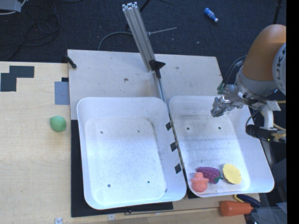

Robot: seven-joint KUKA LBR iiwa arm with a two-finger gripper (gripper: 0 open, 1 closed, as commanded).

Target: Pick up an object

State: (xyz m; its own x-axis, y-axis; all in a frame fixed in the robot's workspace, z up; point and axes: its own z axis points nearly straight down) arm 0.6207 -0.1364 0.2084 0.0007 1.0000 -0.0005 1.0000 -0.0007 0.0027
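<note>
The gripper hangs over the upper part of the right bin; how far it is open cannot be told. The purple object, orange object and yellow object lie at lower right. The approach step seems in hand; next, probably it must travel down-frame and descend.

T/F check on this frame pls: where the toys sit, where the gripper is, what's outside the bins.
1. The purple toy, yellow toy and orange-pink toy lie in the right bin. True.
2. The gripper hangs over the left bin. False: it is over the right bin's far end.
3. A green ball sits outside the bins. True.
4. The gripper touches the yellow toy. False: it is well apart from it.
</note>
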